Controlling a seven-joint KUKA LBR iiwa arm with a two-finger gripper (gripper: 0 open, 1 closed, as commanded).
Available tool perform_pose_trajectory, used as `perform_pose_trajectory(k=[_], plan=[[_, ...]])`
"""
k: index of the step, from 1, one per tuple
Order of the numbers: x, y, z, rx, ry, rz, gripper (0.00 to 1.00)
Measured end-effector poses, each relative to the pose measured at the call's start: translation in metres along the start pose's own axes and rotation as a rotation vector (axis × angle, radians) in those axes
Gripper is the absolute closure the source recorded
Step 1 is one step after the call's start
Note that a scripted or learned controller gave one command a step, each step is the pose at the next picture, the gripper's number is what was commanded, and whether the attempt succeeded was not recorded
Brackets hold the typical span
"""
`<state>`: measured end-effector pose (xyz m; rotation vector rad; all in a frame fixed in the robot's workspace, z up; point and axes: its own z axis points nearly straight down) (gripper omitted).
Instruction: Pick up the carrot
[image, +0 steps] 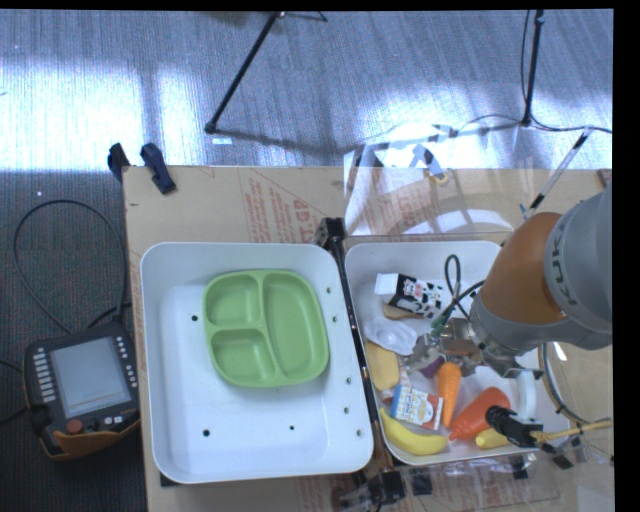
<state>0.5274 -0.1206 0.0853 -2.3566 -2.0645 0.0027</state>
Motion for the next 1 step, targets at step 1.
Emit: perform_pose_trajectory(k=[1], plan=[[-0.0019, -0.0012, -0.0090, 0.004, 0.000, 0.007, 1.00]])
